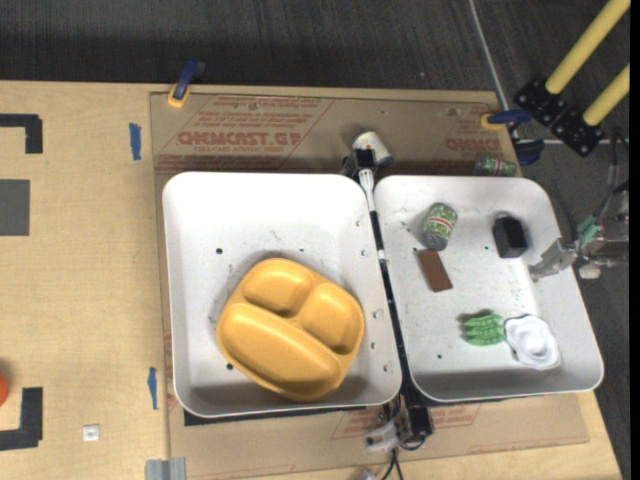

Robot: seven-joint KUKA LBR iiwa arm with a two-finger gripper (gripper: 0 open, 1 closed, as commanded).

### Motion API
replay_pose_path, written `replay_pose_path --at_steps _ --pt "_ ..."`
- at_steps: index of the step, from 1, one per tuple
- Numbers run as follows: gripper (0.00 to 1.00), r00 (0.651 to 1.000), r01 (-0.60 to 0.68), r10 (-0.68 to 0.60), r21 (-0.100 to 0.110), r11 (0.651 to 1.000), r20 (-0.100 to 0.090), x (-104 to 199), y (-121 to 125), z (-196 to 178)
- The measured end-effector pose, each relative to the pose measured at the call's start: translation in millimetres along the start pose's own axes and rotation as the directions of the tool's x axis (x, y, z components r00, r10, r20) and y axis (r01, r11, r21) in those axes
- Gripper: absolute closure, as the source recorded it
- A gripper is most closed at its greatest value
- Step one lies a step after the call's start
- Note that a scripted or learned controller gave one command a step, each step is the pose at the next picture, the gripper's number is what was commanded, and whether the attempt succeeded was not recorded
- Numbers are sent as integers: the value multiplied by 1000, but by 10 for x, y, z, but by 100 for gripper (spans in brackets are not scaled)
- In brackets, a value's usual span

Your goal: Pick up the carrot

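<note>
The right bin (570, 368) holds several small things. A green can (437, 224) lies near its back left, and a brown flat block (434, 269) sits just in front of it. At the back right is a black block (510, 235). Near the front, a leafy green piece (483, 329) lies beside a white lumpy object (531, 340). The left bin (200, 208) holds one big yellow bread-shaped object (290, 326).
A small orange-red thing (3, 390) pokes in at the far left edge of the bench. Grey fixtures (578, 250) stand by the right bin's right rim. Yellow poles (590, 43) with black clamps cross the top right corner. A cable runs between the two bins.
</note>
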State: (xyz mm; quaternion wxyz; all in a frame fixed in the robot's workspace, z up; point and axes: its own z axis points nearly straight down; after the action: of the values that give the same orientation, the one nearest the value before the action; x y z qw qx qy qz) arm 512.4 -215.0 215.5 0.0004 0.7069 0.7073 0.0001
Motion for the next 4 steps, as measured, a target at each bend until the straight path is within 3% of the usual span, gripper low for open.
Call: replay_pose_path --at_steps 1,2,3,4 --pt "0 999 33 -33 2 999 -1 623 -143 1184" --pt "100 1000 31 -31 -1 1000 0 620 -135 1083" --pt "100 1000 5 -5 0 1000 0 714 -326 105" --pt "100 1000 6 -6 2 1000 -2 1753 -329 309"
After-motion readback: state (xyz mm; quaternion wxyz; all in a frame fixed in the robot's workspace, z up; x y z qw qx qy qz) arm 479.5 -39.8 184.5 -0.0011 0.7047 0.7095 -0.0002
